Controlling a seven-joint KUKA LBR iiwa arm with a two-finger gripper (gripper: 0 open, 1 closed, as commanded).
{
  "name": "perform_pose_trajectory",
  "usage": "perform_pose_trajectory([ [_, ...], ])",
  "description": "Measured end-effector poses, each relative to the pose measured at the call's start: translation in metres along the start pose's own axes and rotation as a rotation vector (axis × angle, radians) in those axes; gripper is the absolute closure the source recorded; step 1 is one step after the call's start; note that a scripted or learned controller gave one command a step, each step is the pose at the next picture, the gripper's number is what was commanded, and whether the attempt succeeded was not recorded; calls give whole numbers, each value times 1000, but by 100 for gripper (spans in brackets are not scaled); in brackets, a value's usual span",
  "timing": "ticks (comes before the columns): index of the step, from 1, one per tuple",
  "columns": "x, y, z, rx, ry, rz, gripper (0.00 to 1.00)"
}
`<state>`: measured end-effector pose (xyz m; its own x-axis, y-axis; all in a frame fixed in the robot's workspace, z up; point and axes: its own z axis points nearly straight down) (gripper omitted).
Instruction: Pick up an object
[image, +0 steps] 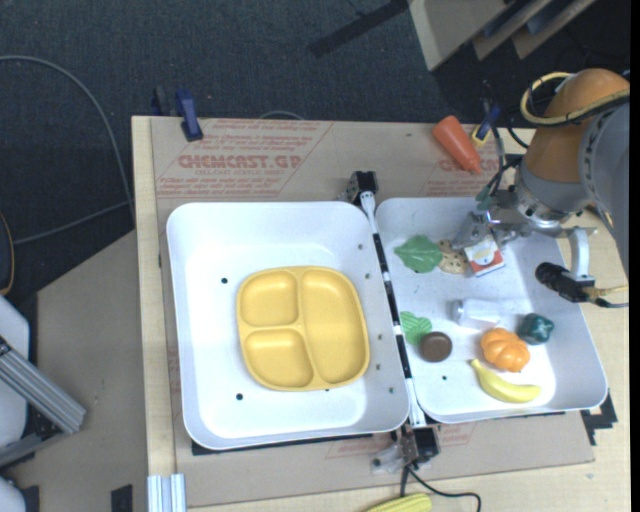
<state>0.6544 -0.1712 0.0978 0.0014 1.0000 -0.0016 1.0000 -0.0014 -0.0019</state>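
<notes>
Carton (486, 258) sat beneath my pincer (478, 236); it looked light, crushable, best taken across its flat sides. Pincer's state I couldn't tell.

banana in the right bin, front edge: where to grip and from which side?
Grip the banana across its middle, coming straight down from above. It lies flat, its long curve running left to right, so fingers should likely close across the narrow width, front to back. Watch the back side: the orange pumpkin-like toy sits close against it, and the bin's front wall is near.
</notes>
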Motion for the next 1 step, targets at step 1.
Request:
perform_pose_trajectory([
  [1,82,-4,-88,-5,2,-3,100],
])
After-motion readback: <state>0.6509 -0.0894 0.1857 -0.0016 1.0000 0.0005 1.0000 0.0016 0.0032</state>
